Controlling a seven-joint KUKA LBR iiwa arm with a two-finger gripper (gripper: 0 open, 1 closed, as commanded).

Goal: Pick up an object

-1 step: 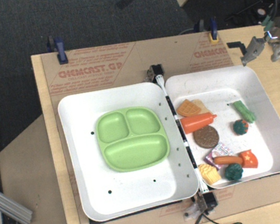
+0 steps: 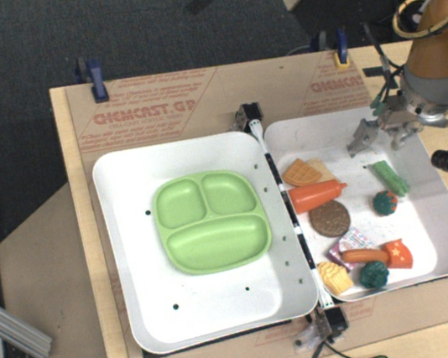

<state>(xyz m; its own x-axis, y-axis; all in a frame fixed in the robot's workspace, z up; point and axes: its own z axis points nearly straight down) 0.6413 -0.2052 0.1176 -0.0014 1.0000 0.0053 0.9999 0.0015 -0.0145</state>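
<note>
Above the right bin [image 2: 429, 182], the end effector [image 2: 382, 132] hovers near a green stick [image 2: 390, 177].

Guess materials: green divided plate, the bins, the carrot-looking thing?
Green divided plate: looks like moulded plastic, matte to satin, with one even colour and soft rounded dividers. Bins: thin white plastic, probably formed sheet, smooth with rounded corners and a faint sheen. Carrot: likely plastic toy food, uniform orange with a slight gloss; rubber is also possible.

A pale green divided plate [image 2: 210, 220] sat in the white left bin [image 2: 135, 257]. The white right bin [image 2: 444, 222] held an orange carrot [image 2: 316, 194], a brown disc [image 2: 330, 219] and a green stick [image 2: 390, 177].
</note>
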